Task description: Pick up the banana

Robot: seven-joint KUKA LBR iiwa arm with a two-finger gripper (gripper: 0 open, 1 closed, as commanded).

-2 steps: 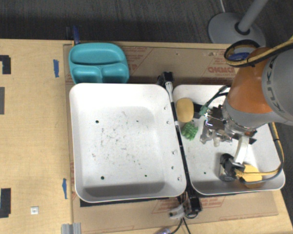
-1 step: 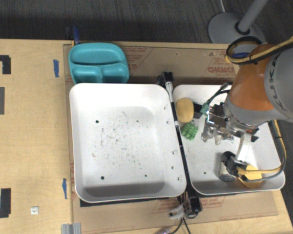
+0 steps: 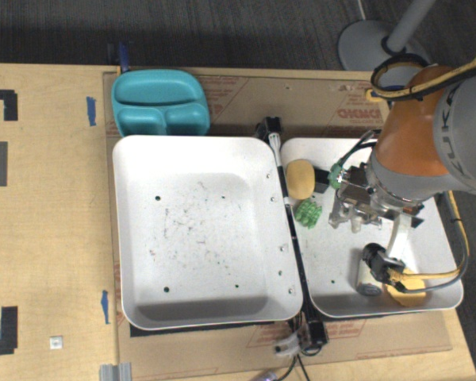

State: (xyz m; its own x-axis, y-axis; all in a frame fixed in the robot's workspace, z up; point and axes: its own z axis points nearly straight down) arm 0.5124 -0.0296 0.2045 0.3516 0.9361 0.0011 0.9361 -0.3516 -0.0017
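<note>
From the overhead camera view, the bench [image 3: 47,213] carries two white bins side by side. The left bin [image 3: 198,213] shows a scuffed, speckled floor. Behind it stands one teal tray [image 3: 159,101] divided into compartments. The right bin [image 3: 333,268] holds three loose things. One is a tan oval lump [image 3: 300,179] near the far left corner. One is a small green knobbly piece [image 3: 307,212] just in front of it, and the two are close or perhaps touching. The third is the single banana [image 3: 408,290], which lies at the bin's near right corner, close against the front wall. Only a short stretch of it is visible, the rest being covered by the robot's own hardware. That stretch is a deep yellow running to orange, gently curved, with a few dark marks along its upper edge. The one gripper [image 3: 355,217] hangs over the middle of the right bin, below the orange-banded wrist. It is beside the green piece and well apart from the banana. Whether it is spread or closed cannot be told from this angle, and nothing can be seen held in it.
</note>
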